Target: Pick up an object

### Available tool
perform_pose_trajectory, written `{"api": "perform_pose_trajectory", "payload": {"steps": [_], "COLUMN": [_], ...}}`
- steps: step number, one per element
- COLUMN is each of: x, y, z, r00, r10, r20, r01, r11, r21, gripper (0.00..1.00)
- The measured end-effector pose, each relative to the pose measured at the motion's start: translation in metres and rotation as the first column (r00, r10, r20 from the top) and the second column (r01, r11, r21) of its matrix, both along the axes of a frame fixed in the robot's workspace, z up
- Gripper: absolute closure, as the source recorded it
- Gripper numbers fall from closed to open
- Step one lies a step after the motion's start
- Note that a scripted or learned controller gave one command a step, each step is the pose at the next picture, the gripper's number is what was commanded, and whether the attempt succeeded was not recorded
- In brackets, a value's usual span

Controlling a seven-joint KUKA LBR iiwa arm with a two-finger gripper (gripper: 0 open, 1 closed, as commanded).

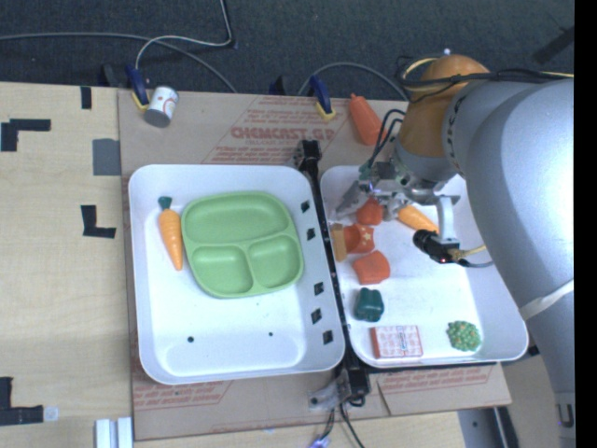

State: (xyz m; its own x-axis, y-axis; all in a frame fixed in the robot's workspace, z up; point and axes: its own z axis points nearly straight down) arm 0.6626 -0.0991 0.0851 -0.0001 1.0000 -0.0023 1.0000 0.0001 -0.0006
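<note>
Gripper [370, 194] low over the upper left part of the right bin [485, 315], just above a cluster of orange and red toy foods [367, 217]. Cannot tell whether anything sits between them or how they stand. Below the cluster: a red piece [372, 268], a dark green pepper [369, 304], a small red-and-white box [396, 342] and a broccoli floret [464, 335]. In the left bin [159, 343]: a green divided plate [242, 243] with a carrot [171, 233] just beside its left edge.
</note>
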Motion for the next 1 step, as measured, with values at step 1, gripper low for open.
{"api": "perform_pose_trajectory", "payload": {"steps": [1], "x": [0.0007], "y": [0.0006], "z": [0.0106], "r00": [1.0], "r10": [0.002], "r20": [0.002], "r01": [-0.002], "r11": [1.0], "r21": [-0.001], "gripper": [1.0]}}
